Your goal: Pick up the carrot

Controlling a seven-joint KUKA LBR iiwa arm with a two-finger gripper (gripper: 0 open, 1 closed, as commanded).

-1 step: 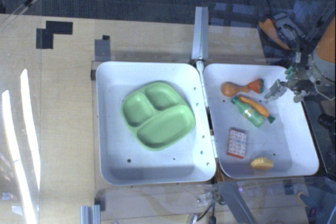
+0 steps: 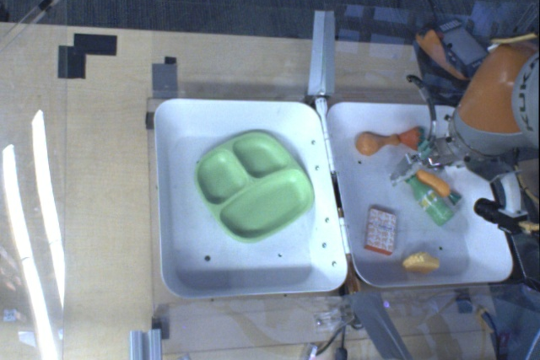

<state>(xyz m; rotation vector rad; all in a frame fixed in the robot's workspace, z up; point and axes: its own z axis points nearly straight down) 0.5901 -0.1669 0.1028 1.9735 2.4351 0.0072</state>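
My fingers [image 2: 415,166] hang low over the right bin [image 2: 485,265], spread a little, with nothing clamped between them that I can make out. The carrot [image 2: 434,180], small and orange, lies just beside my tips, resting against a green bottle [image 2: 436,204]. I judge this the closing-in step: I am at the carrot but have not gripped it. Next I need to straddle the carrot alone, keep clear of the bottle, then pinch and lift. The green plate [image 2: 255,185] in the left bin [image 2: 173,257] is well apart.
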